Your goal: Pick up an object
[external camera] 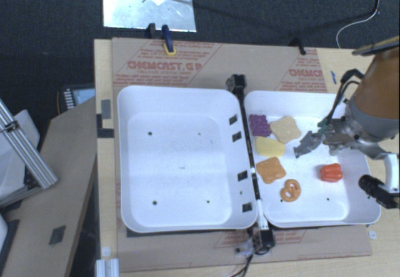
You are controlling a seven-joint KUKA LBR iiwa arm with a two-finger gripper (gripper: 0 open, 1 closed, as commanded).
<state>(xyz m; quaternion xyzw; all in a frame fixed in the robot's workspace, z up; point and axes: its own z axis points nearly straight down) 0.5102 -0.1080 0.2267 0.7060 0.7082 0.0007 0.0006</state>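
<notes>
Dark carpeted floor surrounds the desk (206, 57), which is covered by a printed cardboard sheet and bears two white bins side by side. All objects lie in the right bin (331, 210): a purple grape cluster (259, 124), a tan bread-like piece (285, 129), a yellow block (270, 146), an orange slab (271, 169), a pretzel (290, 191) and a red pepper-like piece (331, 172). The left bin (181, 163) holds none of them. Risk assessment: the pieces near the divider sit close together, several touching or nearly so, so a descent there may nudge a neighbour or close on two items; the red piece stands apart and looks the safer target. The claw (306, 144) hangs over the right bin, between the yellow block and the red piece, with nothing seen between its fingers; whether it is spread or clenched cannot be told.
</notes>
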